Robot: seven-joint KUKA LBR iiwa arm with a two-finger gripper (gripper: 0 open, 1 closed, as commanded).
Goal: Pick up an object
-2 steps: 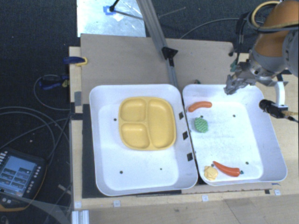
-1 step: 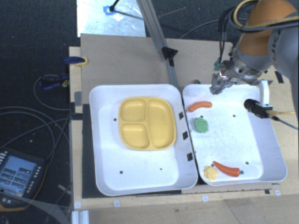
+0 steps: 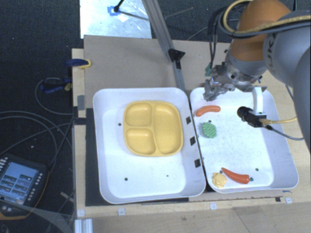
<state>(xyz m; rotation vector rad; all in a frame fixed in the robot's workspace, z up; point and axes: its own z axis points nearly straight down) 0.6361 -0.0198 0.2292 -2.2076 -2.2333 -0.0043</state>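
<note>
The claw (image 3: 212,92) hangs over the far left corner of the right bin (image 3: 281,144), its metal fingers pointing down just above an orange sausage-shaped toy (image 3: 207,110). Whether those fingers stand open or closed cannot be told from this slant, as the tips merge into one dark cluster. Nothing shows between them, so no object appears to be held. By that evidence the pick has not yet been made: the approach looks largely done, while the descent, the closing and the lift all remain.

The likeliest target is the orange sausage-shaped toy, lying flat on the bin floor near the far left corner, slightly curved, smooth and slender, with its long axis roughly along the far wall. It lies apart from its neighbours, which should leave room for the fingers on either side.

Nearer the onlooker, beside the left wall, sits a small green knobbly toy (image 3: 209,129). In the near left corner lie a pale yellow lump (image 3: 219,180) and a second, redder sausage (image 3: 236,176), close together. A black fitting with a yellow cable (image 3: 251,116) hangs over the middle of the same bin.

The left bin (image 3: 112,169) holds a yellow divided plate (image 3: 152,127), set toward its far side.
</note>
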